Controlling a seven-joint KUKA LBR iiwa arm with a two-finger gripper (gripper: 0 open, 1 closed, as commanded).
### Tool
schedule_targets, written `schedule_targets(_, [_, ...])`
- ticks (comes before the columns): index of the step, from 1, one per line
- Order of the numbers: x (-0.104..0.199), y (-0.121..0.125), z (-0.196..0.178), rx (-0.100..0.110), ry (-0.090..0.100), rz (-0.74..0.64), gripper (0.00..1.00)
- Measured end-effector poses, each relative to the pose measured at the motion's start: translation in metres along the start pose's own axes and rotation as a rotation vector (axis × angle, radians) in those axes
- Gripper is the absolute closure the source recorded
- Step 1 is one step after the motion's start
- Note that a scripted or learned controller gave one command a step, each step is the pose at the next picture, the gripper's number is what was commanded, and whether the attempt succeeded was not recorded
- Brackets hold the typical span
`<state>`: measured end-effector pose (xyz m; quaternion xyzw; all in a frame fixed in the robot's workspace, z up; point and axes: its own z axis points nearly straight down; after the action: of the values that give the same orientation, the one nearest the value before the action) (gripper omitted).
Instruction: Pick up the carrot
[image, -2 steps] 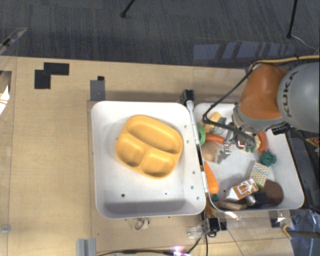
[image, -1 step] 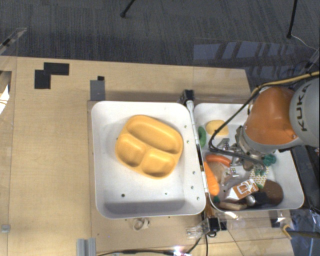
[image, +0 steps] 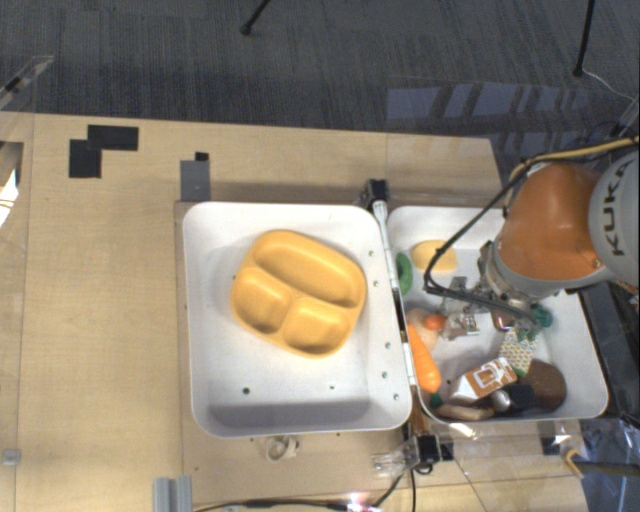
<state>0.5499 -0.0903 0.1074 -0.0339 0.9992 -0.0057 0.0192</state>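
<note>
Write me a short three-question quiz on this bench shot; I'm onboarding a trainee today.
1. True or false: the carrot lies in the left bin.
2. What sits in the left bin? A) yellow divided tray B) a book C) a mug
3. Which wall of the right bin is the carrot beside?

Key: 1 false, it lies in the right bin. 2 A. 3 Its left wall, by the divider.

You see a yellow three-compartment tray (image: 298, 291) centred in the left bin (image: 215, 395); a brown item (image: 545, 383) lies in the right bin's (image: 592, 385) front-right corner.
</note>
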Motion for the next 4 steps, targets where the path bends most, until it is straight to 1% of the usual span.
schedule_targets(1, [0.001, 0.004, 0.003, -0.006, 0.006, -0.003, 0.0])
schedule_targets(2, [-0.036, 0.052, -0.081, -0.012, 0.021, 0.155, 0.0])
schedule_targets(3, [0.048, 0.084, -0.081, -0.014, 0.03, -0.006, 0.0])
schedule_targets(4, [0.021, 0.037, -0.081, -0.009, 0.027, 0.17, 0.0])
